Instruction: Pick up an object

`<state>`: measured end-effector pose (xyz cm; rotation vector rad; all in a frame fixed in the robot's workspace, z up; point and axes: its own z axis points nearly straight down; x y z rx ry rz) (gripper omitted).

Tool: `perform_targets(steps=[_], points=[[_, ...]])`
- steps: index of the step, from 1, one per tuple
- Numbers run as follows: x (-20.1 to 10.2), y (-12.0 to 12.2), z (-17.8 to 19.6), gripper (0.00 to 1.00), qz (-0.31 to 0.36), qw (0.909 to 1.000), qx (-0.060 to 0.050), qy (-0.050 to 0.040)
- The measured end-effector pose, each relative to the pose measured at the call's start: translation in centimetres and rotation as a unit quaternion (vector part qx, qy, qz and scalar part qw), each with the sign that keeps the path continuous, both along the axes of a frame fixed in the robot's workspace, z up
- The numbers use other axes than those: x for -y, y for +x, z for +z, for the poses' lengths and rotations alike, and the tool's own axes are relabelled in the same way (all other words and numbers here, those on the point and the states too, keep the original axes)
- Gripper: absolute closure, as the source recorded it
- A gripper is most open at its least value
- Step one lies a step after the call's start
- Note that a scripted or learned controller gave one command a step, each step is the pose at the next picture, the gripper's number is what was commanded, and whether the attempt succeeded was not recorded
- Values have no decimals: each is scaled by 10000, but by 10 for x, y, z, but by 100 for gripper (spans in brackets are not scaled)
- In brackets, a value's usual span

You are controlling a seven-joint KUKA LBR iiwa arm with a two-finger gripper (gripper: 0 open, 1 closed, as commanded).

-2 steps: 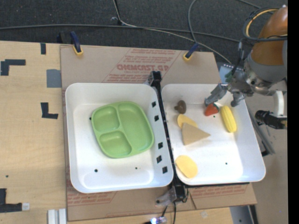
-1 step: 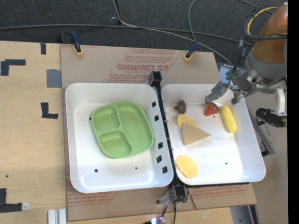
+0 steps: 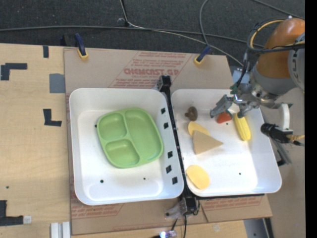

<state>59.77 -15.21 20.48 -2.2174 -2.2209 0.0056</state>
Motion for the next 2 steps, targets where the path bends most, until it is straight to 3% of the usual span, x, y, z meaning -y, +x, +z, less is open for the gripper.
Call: perform_targets(steps=[2], points=[[-3, -2, -115, 0, -10, 10000, 34, 12]])
